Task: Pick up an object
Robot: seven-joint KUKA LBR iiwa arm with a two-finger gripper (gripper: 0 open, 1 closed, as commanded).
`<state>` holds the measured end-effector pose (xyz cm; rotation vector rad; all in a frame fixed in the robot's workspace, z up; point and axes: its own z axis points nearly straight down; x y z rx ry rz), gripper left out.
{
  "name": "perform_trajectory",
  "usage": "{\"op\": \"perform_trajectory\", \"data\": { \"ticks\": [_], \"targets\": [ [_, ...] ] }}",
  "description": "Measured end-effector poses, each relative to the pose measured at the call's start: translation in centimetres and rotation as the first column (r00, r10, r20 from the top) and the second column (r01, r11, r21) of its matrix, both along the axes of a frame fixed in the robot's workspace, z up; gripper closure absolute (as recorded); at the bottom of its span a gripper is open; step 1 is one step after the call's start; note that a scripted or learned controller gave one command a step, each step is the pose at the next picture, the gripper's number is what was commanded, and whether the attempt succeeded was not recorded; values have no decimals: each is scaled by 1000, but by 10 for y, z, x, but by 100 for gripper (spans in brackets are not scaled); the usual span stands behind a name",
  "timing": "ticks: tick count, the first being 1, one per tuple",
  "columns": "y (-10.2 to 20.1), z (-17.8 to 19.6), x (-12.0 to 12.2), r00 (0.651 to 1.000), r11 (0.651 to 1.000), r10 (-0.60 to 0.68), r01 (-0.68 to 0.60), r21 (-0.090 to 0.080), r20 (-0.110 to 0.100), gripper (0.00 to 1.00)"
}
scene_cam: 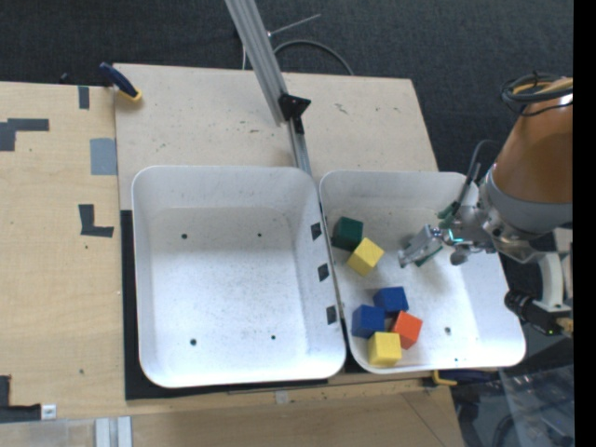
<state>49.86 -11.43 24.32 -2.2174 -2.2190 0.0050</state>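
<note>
The right bin (pixel 484 343) holds several small blocks. A dark green block (pixel 347 232) and a yellow block (pixel 366 255) lie near its left wall. Further front sit two blue blocks (pixel 391 299) (pixel 368 320), an orange block (pixel 407 326) and a second yellow block (pixel 385 347), packed together. My gripper (pixel 416 250) hangs over the middle of this bin, to the right of the upper yellow block and above the blue ones. Nothing shows between its fingers.
The left bin (pixel 149 250) stands beside the right one, their walls touching at the middle. A slanted metal rail (pixel 256 40) runs down from the top to the bins' shared edge. A blue and yellow tool (pixel 121 81) lies on the bench at the back left.
</note>
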Motion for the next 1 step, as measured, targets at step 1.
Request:
{"op": "perform_trajectory", "data": {
  "ticks": [1],
  "targets": [
    [0, 2, 1, 1000, 1000, 1, -1, -1, 4, 0]
  ]
}}
